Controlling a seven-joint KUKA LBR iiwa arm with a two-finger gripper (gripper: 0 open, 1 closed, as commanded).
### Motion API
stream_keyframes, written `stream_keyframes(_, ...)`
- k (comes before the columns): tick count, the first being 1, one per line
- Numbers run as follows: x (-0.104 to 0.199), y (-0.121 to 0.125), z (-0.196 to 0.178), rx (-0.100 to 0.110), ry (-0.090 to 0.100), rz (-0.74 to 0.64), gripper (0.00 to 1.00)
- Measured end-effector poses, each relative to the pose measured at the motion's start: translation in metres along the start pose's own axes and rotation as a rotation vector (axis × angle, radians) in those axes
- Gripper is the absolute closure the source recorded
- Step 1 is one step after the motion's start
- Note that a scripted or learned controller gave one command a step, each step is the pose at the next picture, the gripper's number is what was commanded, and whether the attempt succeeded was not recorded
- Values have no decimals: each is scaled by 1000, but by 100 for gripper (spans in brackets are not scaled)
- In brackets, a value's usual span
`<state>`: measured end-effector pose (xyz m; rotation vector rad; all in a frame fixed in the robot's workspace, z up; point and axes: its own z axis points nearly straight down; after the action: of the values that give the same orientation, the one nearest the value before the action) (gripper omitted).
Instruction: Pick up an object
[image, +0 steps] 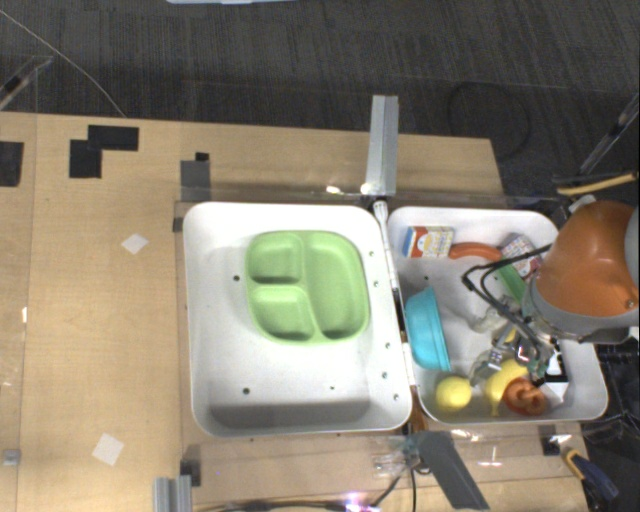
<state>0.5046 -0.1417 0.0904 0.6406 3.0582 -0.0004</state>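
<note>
- Two shallow white bins sat side by side on the bench in the camera view; we saw the left bin (215, 330) holding a green divided tray (305, 285) a little toward 12 o'clock of its middle.
- We saw the right bin (590, 395) crowded: a small carton (428, 242) toward 11 o'clock, a turquoise oval dish (428, 328) along its 9 o'clock wall, a yellow ball (454, 392) at 7 o'clock.
- We found a yellow piece (508, 378) and a red-brown round piece (526, 398) touching each other toward 5 o'clock of that bin.
- We saw the arm's orange band (592, 265) at 3 o'clock of the frame, above the right bin.
- We placed the gripper (508, 352) low over the bin's 5 o'clock part, just above the yellow piece.
- We could not tell whether its jaws stood apart or together, nor whether anything lay between them; cables and metal parts cluttered that spot.
</note>
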Motion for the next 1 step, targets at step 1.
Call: stream_keyframes(1,-5,2,-14,-3,-16,-5,100)
